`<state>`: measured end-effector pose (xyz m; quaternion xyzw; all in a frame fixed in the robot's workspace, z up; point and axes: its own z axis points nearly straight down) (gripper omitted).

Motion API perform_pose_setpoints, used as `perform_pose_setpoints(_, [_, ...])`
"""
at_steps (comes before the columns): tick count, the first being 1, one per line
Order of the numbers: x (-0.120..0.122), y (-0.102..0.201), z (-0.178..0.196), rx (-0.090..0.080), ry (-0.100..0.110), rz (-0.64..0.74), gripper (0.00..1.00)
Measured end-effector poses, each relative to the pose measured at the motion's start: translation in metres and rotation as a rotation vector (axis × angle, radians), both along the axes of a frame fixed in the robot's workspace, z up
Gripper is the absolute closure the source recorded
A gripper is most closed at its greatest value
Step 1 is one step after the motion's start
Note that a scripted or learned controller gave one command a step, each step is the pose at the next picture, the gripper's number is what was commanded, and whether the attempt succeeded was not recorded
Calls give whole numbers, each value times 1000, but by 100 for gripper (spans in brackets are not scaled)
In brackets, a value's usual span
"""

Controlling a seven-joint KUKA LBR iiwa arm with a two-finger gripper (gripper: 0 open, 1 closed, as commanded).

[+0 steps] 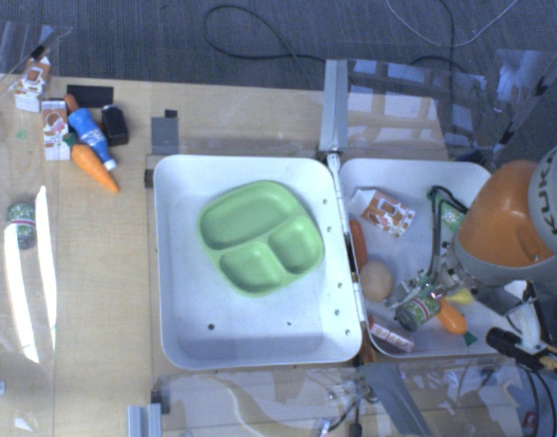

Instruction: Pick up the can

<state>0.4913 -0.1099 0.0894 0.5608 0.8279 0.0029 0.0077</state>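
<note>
The arm bears white letters at the frame's right edge that read "KU", cut off by the edge. The can lies in the right bin, near that bin's front wall; its label is green and pale, the print too small to read. It rests tilted, long axis running from lower left to upper right, with the metal end at the lower left. The gripper sits right over the can's upper end, dark fingers close about it, yet whether they are spread or clamped, or have the can at all, I cannot tell. Just right of the can lies a small orange carrot; to its left a tan egg and a red sausage. A brown-and-white carton lies farther back, its writing illegible. The left bin holds a green divided plate.
</note>
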Motion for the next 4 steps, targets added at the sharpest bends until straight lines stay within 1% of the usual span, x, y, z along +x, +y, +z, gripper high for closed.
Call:
perform_pose_setpoints(1, [3, 2, 12, 2, -7, 3, 100])
perform_pose_setpoints(2, [3, 2, 12, 2, -7, 3, 0])
perform_pose_setpoints(3, [107, 22, -1, 7, 4, -321, 0])
perform_pose_setpoints(4, [108, 23, 11, 7, 0, -313, 100])
